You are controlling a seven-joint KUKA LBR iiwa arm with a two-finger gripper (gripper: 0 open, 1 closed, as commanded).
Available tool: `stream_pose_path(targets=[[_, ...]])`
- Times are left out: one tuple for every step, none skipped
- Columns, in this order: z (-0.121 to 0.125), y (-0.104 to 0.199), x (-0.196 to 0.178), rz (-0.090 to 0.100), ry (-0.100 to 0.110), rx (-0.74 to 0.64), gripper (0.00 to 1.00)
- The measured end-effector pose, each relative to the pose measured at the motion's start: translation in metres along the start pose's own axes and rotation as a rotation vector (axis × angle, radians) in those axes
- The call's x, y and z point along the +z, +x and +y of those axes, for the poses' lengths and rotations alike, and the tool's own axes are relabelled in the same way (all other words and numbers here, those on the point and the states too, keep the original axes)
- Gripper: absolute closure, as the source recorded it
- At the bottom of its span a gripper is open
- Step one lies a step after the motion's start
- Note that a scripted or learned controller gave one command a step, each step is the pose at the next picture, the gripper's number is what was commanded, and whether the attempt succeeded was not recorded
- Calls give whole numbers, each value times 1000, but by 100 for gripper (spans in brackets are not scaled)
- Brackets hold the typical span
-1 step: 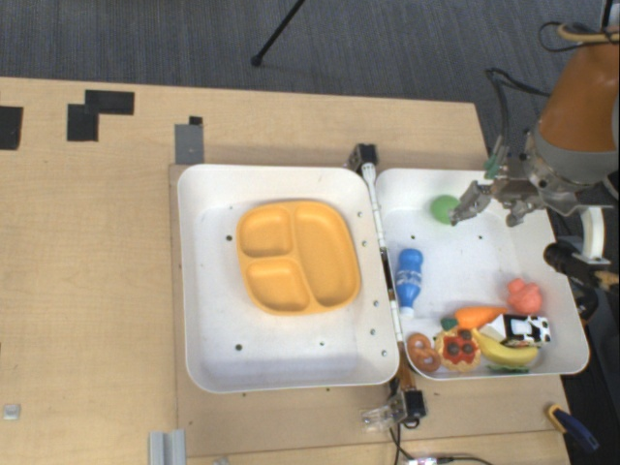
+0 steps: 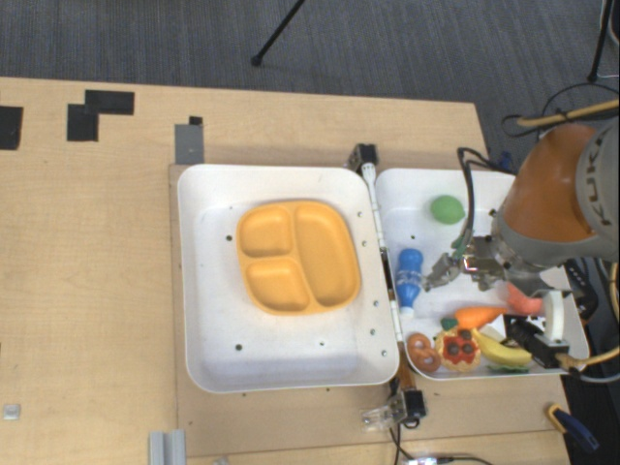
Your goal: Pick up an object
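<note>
Approach step: gripper (image 2: 448, 268) hovers just right of the blue bottle (image 2: 408, 276), fingers spread, nothing between them. Next, I judge: shift left over bottle, descend, close.

Bright even light, soft shadows, slight blur.

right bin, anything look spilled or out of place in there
Nothing stands out. The blue bottle lies on its side by the bin's left wall, the green ball sits apart toward the far end, and the carrot, banana and pretzel crowd the near end, all inside the right bin.
</note>
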State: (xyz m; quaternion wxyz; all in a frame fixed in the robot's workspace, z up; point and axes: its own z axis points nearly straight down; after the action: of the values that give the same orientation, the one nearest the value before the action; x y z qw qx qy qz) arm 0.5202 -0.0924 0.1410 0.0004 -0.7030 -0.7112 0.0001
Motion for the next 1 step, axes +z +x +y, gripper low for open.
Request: stream_pose_path(targets=[[56, 0, 47, -13, -12, -11, 0]])
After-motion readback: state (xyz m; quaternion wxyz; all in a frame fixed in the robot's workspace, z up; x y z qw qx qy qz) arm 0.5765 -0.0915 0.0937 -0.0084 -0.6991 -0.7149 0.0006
